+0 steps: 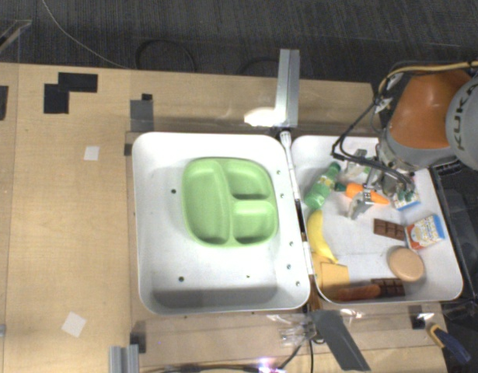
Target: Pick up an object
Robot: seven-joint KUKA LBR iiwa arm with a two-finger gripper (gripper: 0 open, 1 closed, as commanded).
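My gripper (368, 196) hangs low over the back of the right bin (448, 278), under the grey wrist and its orange band (425, 111). Right beneath it lies a small orange object (354, 186), partly hidden by the gripper. A green bottle (319, 189) lies just left of it, tilted toward the bin's divider. A yellow banana (319, 238) lies along the left wall. A dark chocolate bar (390, 228), a round tan cookie (406, 265) and a small white and blue carton (425, 231) lie in front of the gripper.
The left bin (157, 282) holds a green divided plate (227, 200). Brown pieces (367, 290) and a tan block (334, 273) lie along the right bin's front wall. A metal post (287, 88) stands behind the divider. Black cables (355, 134) loop beside the wrist.
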